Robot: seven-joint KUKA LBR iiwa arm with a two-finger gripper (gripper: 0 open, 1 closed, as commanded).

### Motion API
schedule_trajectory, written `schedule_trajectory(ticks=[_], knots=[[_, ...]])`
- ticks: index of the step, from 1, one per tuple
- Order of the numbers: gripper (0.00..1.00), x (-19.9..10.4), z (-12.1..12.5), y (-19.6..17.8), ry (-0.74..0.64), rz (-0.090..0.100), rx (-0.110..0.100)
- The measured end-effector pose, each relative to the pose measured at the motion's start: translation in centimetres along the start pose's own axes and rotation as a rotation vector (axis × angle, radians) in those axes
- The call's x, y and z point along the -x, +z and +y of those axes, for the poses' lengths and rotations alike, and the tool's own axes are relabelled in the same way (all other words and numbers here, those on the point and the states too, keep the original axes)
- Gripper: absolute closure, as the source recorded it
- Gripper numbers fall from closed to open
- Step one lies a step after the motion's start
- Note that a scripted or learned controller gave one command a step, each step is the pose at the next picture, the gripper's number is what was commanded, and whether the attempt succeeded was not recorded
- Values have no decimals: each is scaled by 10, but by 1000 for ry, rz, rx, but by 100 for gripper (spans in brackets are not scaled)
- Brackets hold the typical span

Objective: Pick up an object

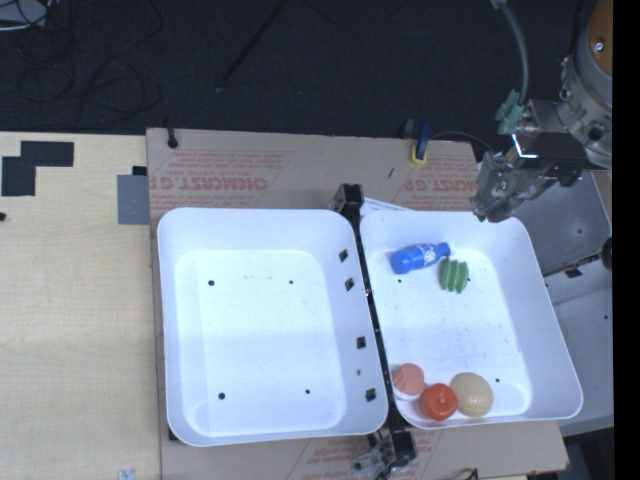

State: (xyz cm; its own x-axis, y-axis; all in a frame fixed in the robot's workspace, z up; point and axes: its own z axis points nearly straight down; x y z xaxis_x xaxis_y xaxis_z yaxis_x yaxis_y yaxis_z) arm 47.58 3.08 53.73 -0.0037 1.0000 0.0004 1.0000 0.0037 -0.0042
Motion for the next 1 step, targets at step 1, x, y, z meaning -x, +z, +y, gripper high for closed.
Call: schedule_trajectory(ticks=[1], knots=[[100,3,0,0,3,-1,0]])
